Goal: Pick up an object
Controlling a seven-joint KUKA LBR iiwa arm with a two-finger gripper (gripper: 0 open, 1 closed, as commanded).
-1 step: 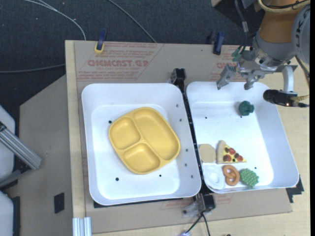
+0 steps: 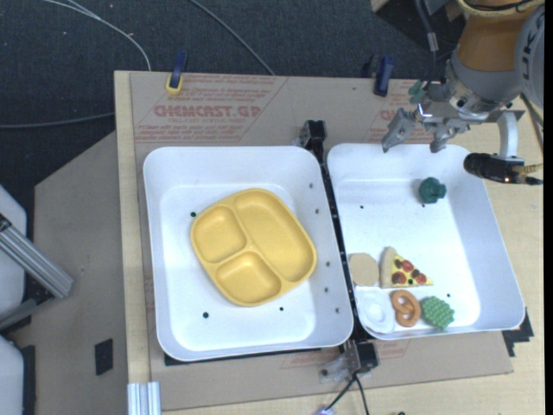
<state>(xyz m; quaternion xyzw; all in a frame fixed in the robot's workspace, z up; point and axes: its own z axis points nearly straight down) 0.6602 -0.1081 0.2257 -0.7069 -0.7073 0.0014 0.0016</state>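
My gripper (image 2: 417,139) hangs above the far edge of the right bin (image 2: 484,232), its two fingers spread apart with nothing between them. A small dark green toy (image 2: 430,190) lies in that bin a little below and to the right of the gripper. At the bin's near end sit a pizza slice (image 2: 403,271), a tan flat piece (image 2: 365,269), a pretzel (image 2: 404,307) and a green leafy piece (image 2: 437,311).
The left bin (image 2: 168,232) holds a yellow divided plate (image 2: 251,246). A black clamp (image 2: 313,134) stands between the bins at the far side. A black cylinder with a red light (image 2: 491,168) juts over the right bin's far right rim.
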